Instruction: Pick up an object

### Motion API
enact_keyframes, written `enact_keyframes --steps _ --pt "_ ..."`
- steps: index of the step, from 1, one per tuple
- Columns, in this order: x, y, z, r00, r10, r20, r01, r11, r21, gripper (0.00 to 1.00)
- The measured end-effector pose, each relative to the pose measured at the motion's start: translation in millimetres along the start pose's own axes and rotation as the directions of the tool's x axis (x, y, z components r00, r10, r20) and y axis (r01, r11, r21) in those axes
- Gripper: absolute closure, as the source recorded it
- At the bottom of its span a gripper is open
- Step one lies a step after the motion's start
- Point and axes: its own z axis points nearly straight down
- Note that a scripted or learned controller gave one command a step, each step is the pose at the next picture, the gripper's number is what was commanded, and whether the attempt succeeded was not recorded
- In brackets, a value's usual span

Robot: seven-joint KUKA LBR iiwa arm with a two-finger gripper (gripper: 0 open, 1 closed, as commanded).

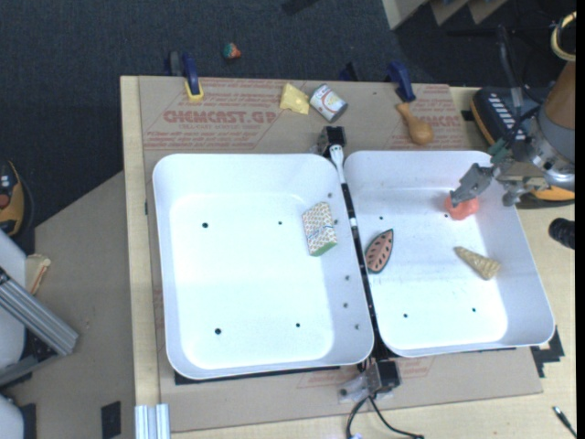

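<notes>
My gripper (470, 187) hangs over the far right part of the right bin (430, 332), reaching in from the right edge. A small red object (463, 208) lies right under and in front of it; whether they touch is unclear. In the same bin, a tan cone (478, 262) lies toward the right and a brown oval piece (378, 251) rests near the left wall. A green-and-white patterned packet (319, 228) sits at the right side of the left bin (183, 245).
Beyond the bins on the board lie a yellow wedge (294, 99), a small white block (328, 102) and a wooden pear-shaped piece (416, 124). Blue clamps (191, 76) (398, 79) hold the board's far edge. Dark equipment stands at the far right.
</notes>
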Motion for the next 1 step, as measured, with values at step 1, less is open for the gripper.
enact_keyframes --steps 1 --pt "114.0 -7.0 -137.3 1.000 -0.013 -0.002 0.013 1.000 -0.016 0.00"
